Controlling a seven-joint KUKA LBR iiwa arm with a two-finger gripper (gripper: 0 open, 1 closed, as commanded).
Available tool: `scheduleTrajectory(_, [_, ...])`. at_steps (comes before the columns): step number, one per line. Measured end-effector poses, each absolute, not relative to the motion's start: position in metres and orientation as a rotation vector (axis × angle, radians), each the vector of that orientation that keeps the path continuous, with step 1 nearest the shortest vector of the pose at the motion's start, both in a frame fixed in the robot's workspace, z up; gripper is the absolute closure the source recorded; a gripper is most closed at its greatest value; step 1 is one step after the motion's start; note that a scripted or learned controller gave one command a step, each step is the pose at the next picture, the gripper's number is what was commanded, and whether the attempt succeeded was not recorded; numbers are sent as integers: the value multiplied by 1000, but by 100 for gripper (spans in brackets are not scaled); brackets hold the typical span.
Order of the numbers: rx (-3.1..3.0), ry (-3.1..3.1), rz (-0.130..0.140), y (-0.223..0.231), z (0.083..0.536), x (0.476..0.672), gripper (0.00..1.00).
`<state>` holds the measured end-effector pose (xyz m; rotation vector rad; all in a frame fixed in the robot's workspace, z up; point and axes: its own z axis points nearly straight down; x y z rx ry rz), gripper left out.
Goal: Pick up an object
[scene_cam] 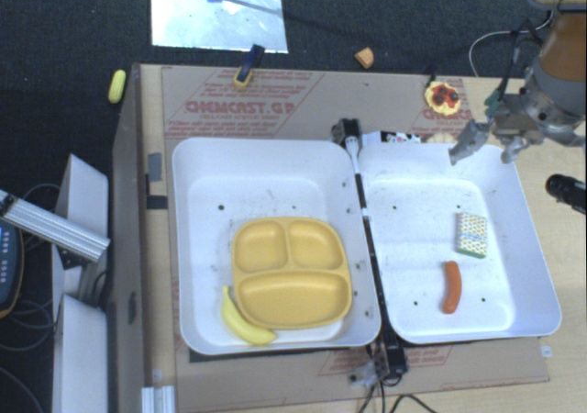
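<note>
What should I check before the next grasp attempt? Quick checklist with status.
1. Gripper free of any object: ok, fingers spread, nothing between them.
2. Targets in right bin: ok, hot dog and patterned block lie apart.
3. Gripper above a target: not ok, it hangs over the bin's far rim.
4. Left bin items: ok, yellow tray with banana against its near-left edge.
5. Gripper height above bin: cannot tell.

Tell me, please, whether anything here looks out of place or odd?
Yes: several small items lie outside the bins. A yellow piece and an orange chunk sit on the dark floor, and a small pizza-like toy rests on the cardboard.
</note>
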<state>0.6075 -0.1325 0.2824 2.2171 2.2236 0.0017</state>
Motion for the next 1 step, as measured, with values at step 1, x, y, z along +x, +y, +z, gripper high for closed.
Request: scheduleTrajectory(1, [2221, 2222, -1, -176, 207, 519, 0])
